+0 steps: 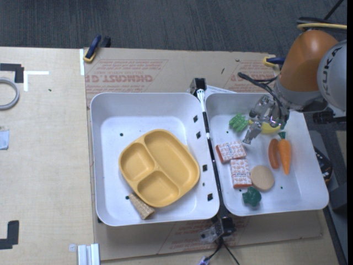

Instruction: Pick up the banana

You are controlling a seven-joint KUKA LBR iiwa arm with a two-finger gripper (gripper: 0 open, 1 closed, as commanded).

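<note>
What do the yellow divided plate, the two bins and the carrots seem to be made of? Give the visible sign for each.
Divided plate: probably matte plastic, with uniform yellow colour and moulded rounded compartments.
Left bin and right bin: likely thin plastic, smooth white with rounded rims.
Carrots: apparently toy plastic, with flat even orange and a slight sheen.

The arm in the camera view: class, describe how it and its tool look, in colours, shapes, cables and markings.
The arm is bulky and rounded, with a grey casing and a broad orange band near the wrist. Dark letters mark the grey shell at the right edge. Thin black cables run along the wrist. The tool is small, metallic grey, with slim silver parts.
</note>
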